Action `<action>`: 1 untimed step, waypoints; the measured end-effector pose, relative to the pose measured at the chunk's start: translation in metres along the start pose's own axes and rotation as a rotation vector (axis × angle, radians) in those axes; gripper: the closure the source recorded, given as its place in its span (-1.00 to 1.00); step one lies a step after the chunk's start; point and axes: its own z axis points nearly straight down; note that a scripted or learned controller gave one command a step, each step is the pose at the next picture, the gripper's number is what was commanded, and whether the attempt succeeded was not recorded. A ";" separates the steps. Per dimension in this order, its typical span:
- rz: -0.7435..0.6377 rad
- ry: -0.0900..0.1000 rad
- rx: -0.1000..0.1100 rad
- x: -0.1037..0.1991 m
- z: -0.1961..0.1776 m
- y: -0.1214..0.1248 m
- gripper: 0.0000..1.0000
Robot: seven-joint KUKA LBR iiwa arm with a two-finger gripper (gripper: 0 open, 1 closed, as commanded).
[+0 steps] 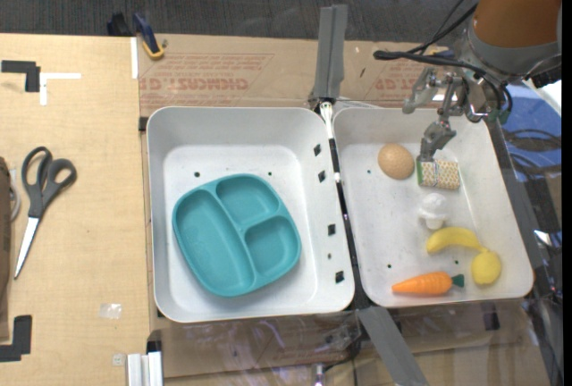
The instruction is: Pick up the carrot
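So the bench has two white bins side by side. The left bin holds just a teal divided plate. The right bin has the small stuff: a yellow banana, the carrot lying near the front edge, a brown egg, a lemon. The gripper hangs over the back of that bin, holding nothing; can't tell how wide the fingers are.
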 end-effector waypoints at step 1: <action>-0.097 0.001 0.000 0.058 0.093 -0.013 -1.00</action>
